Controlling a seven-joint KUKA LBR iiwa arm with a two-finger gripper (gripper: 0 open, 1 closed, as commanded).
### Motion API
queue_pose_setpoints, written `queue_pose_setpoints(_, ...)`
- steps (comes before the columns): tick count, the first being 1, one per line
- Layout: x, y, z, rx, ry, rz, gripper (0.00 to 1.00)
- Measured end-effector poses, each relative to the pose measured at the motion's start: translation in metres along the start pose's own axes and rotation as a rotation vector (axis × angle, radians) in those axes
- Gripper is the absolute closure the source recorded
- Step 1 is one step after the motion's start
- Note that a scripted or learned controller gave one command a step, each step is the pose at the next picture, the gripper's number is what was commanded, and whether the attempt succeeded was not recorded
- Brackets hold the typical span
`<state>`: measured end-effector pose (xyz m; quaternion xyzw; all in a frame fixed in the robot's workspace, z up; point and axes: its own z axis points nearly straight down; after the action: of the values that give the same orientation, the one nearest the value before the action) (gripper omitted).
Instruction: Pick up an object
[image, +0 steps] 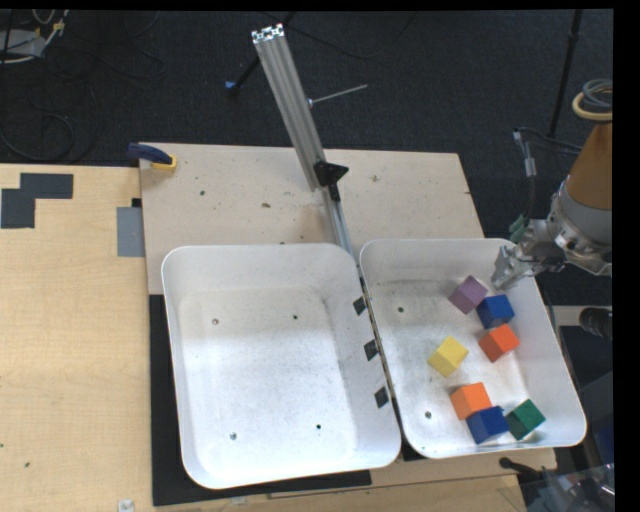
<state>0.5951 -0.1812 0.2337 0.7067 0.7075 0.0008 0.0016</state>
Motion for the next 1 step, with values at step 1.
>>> queue_pose_setpoints(1, 0.0007, -0.0003, 0.0229, 0.008, 0.001, 0.000, 1.00)
